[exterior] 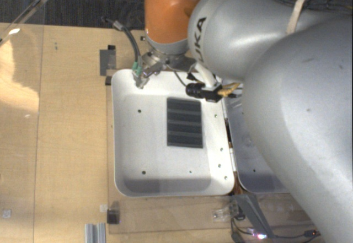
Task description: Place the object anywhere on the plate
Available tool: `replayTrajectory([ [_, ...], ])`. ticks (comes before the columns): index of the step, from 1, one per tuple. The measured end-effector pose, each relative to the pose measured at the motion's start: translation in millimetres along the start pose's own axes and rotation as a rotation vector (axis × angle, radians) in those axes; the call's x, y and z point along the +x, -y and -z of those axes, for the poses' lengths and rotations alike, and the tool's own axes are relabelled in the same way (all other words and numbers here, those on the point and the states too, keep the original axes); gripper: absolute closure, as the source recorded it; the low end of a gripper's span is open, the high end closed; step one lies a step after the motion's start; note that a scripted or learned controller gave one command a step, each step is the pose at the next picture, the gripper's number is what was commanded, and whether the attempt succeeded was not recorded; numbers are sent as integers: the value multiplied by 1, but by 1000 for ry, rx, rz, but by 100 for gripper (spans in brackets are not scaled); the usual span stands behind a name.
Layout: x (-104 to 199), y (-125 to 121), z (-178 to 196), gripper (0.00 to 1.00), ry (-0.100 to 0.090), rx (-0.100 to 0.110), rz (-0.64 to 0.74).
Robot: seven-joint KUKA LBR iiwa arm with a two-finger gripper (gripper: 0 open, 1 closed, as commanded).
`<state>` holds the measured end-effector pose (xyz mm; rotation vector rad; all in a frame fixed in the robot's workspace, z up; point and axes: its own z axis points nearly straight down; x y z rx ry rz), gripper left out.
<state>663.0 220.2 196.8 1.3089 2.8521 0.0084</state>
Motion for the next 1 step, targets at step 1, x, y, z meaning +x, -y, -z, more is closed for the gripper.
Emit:
replayTrajectory([
  [1,4,2,-60,100,0,3,-381],
])
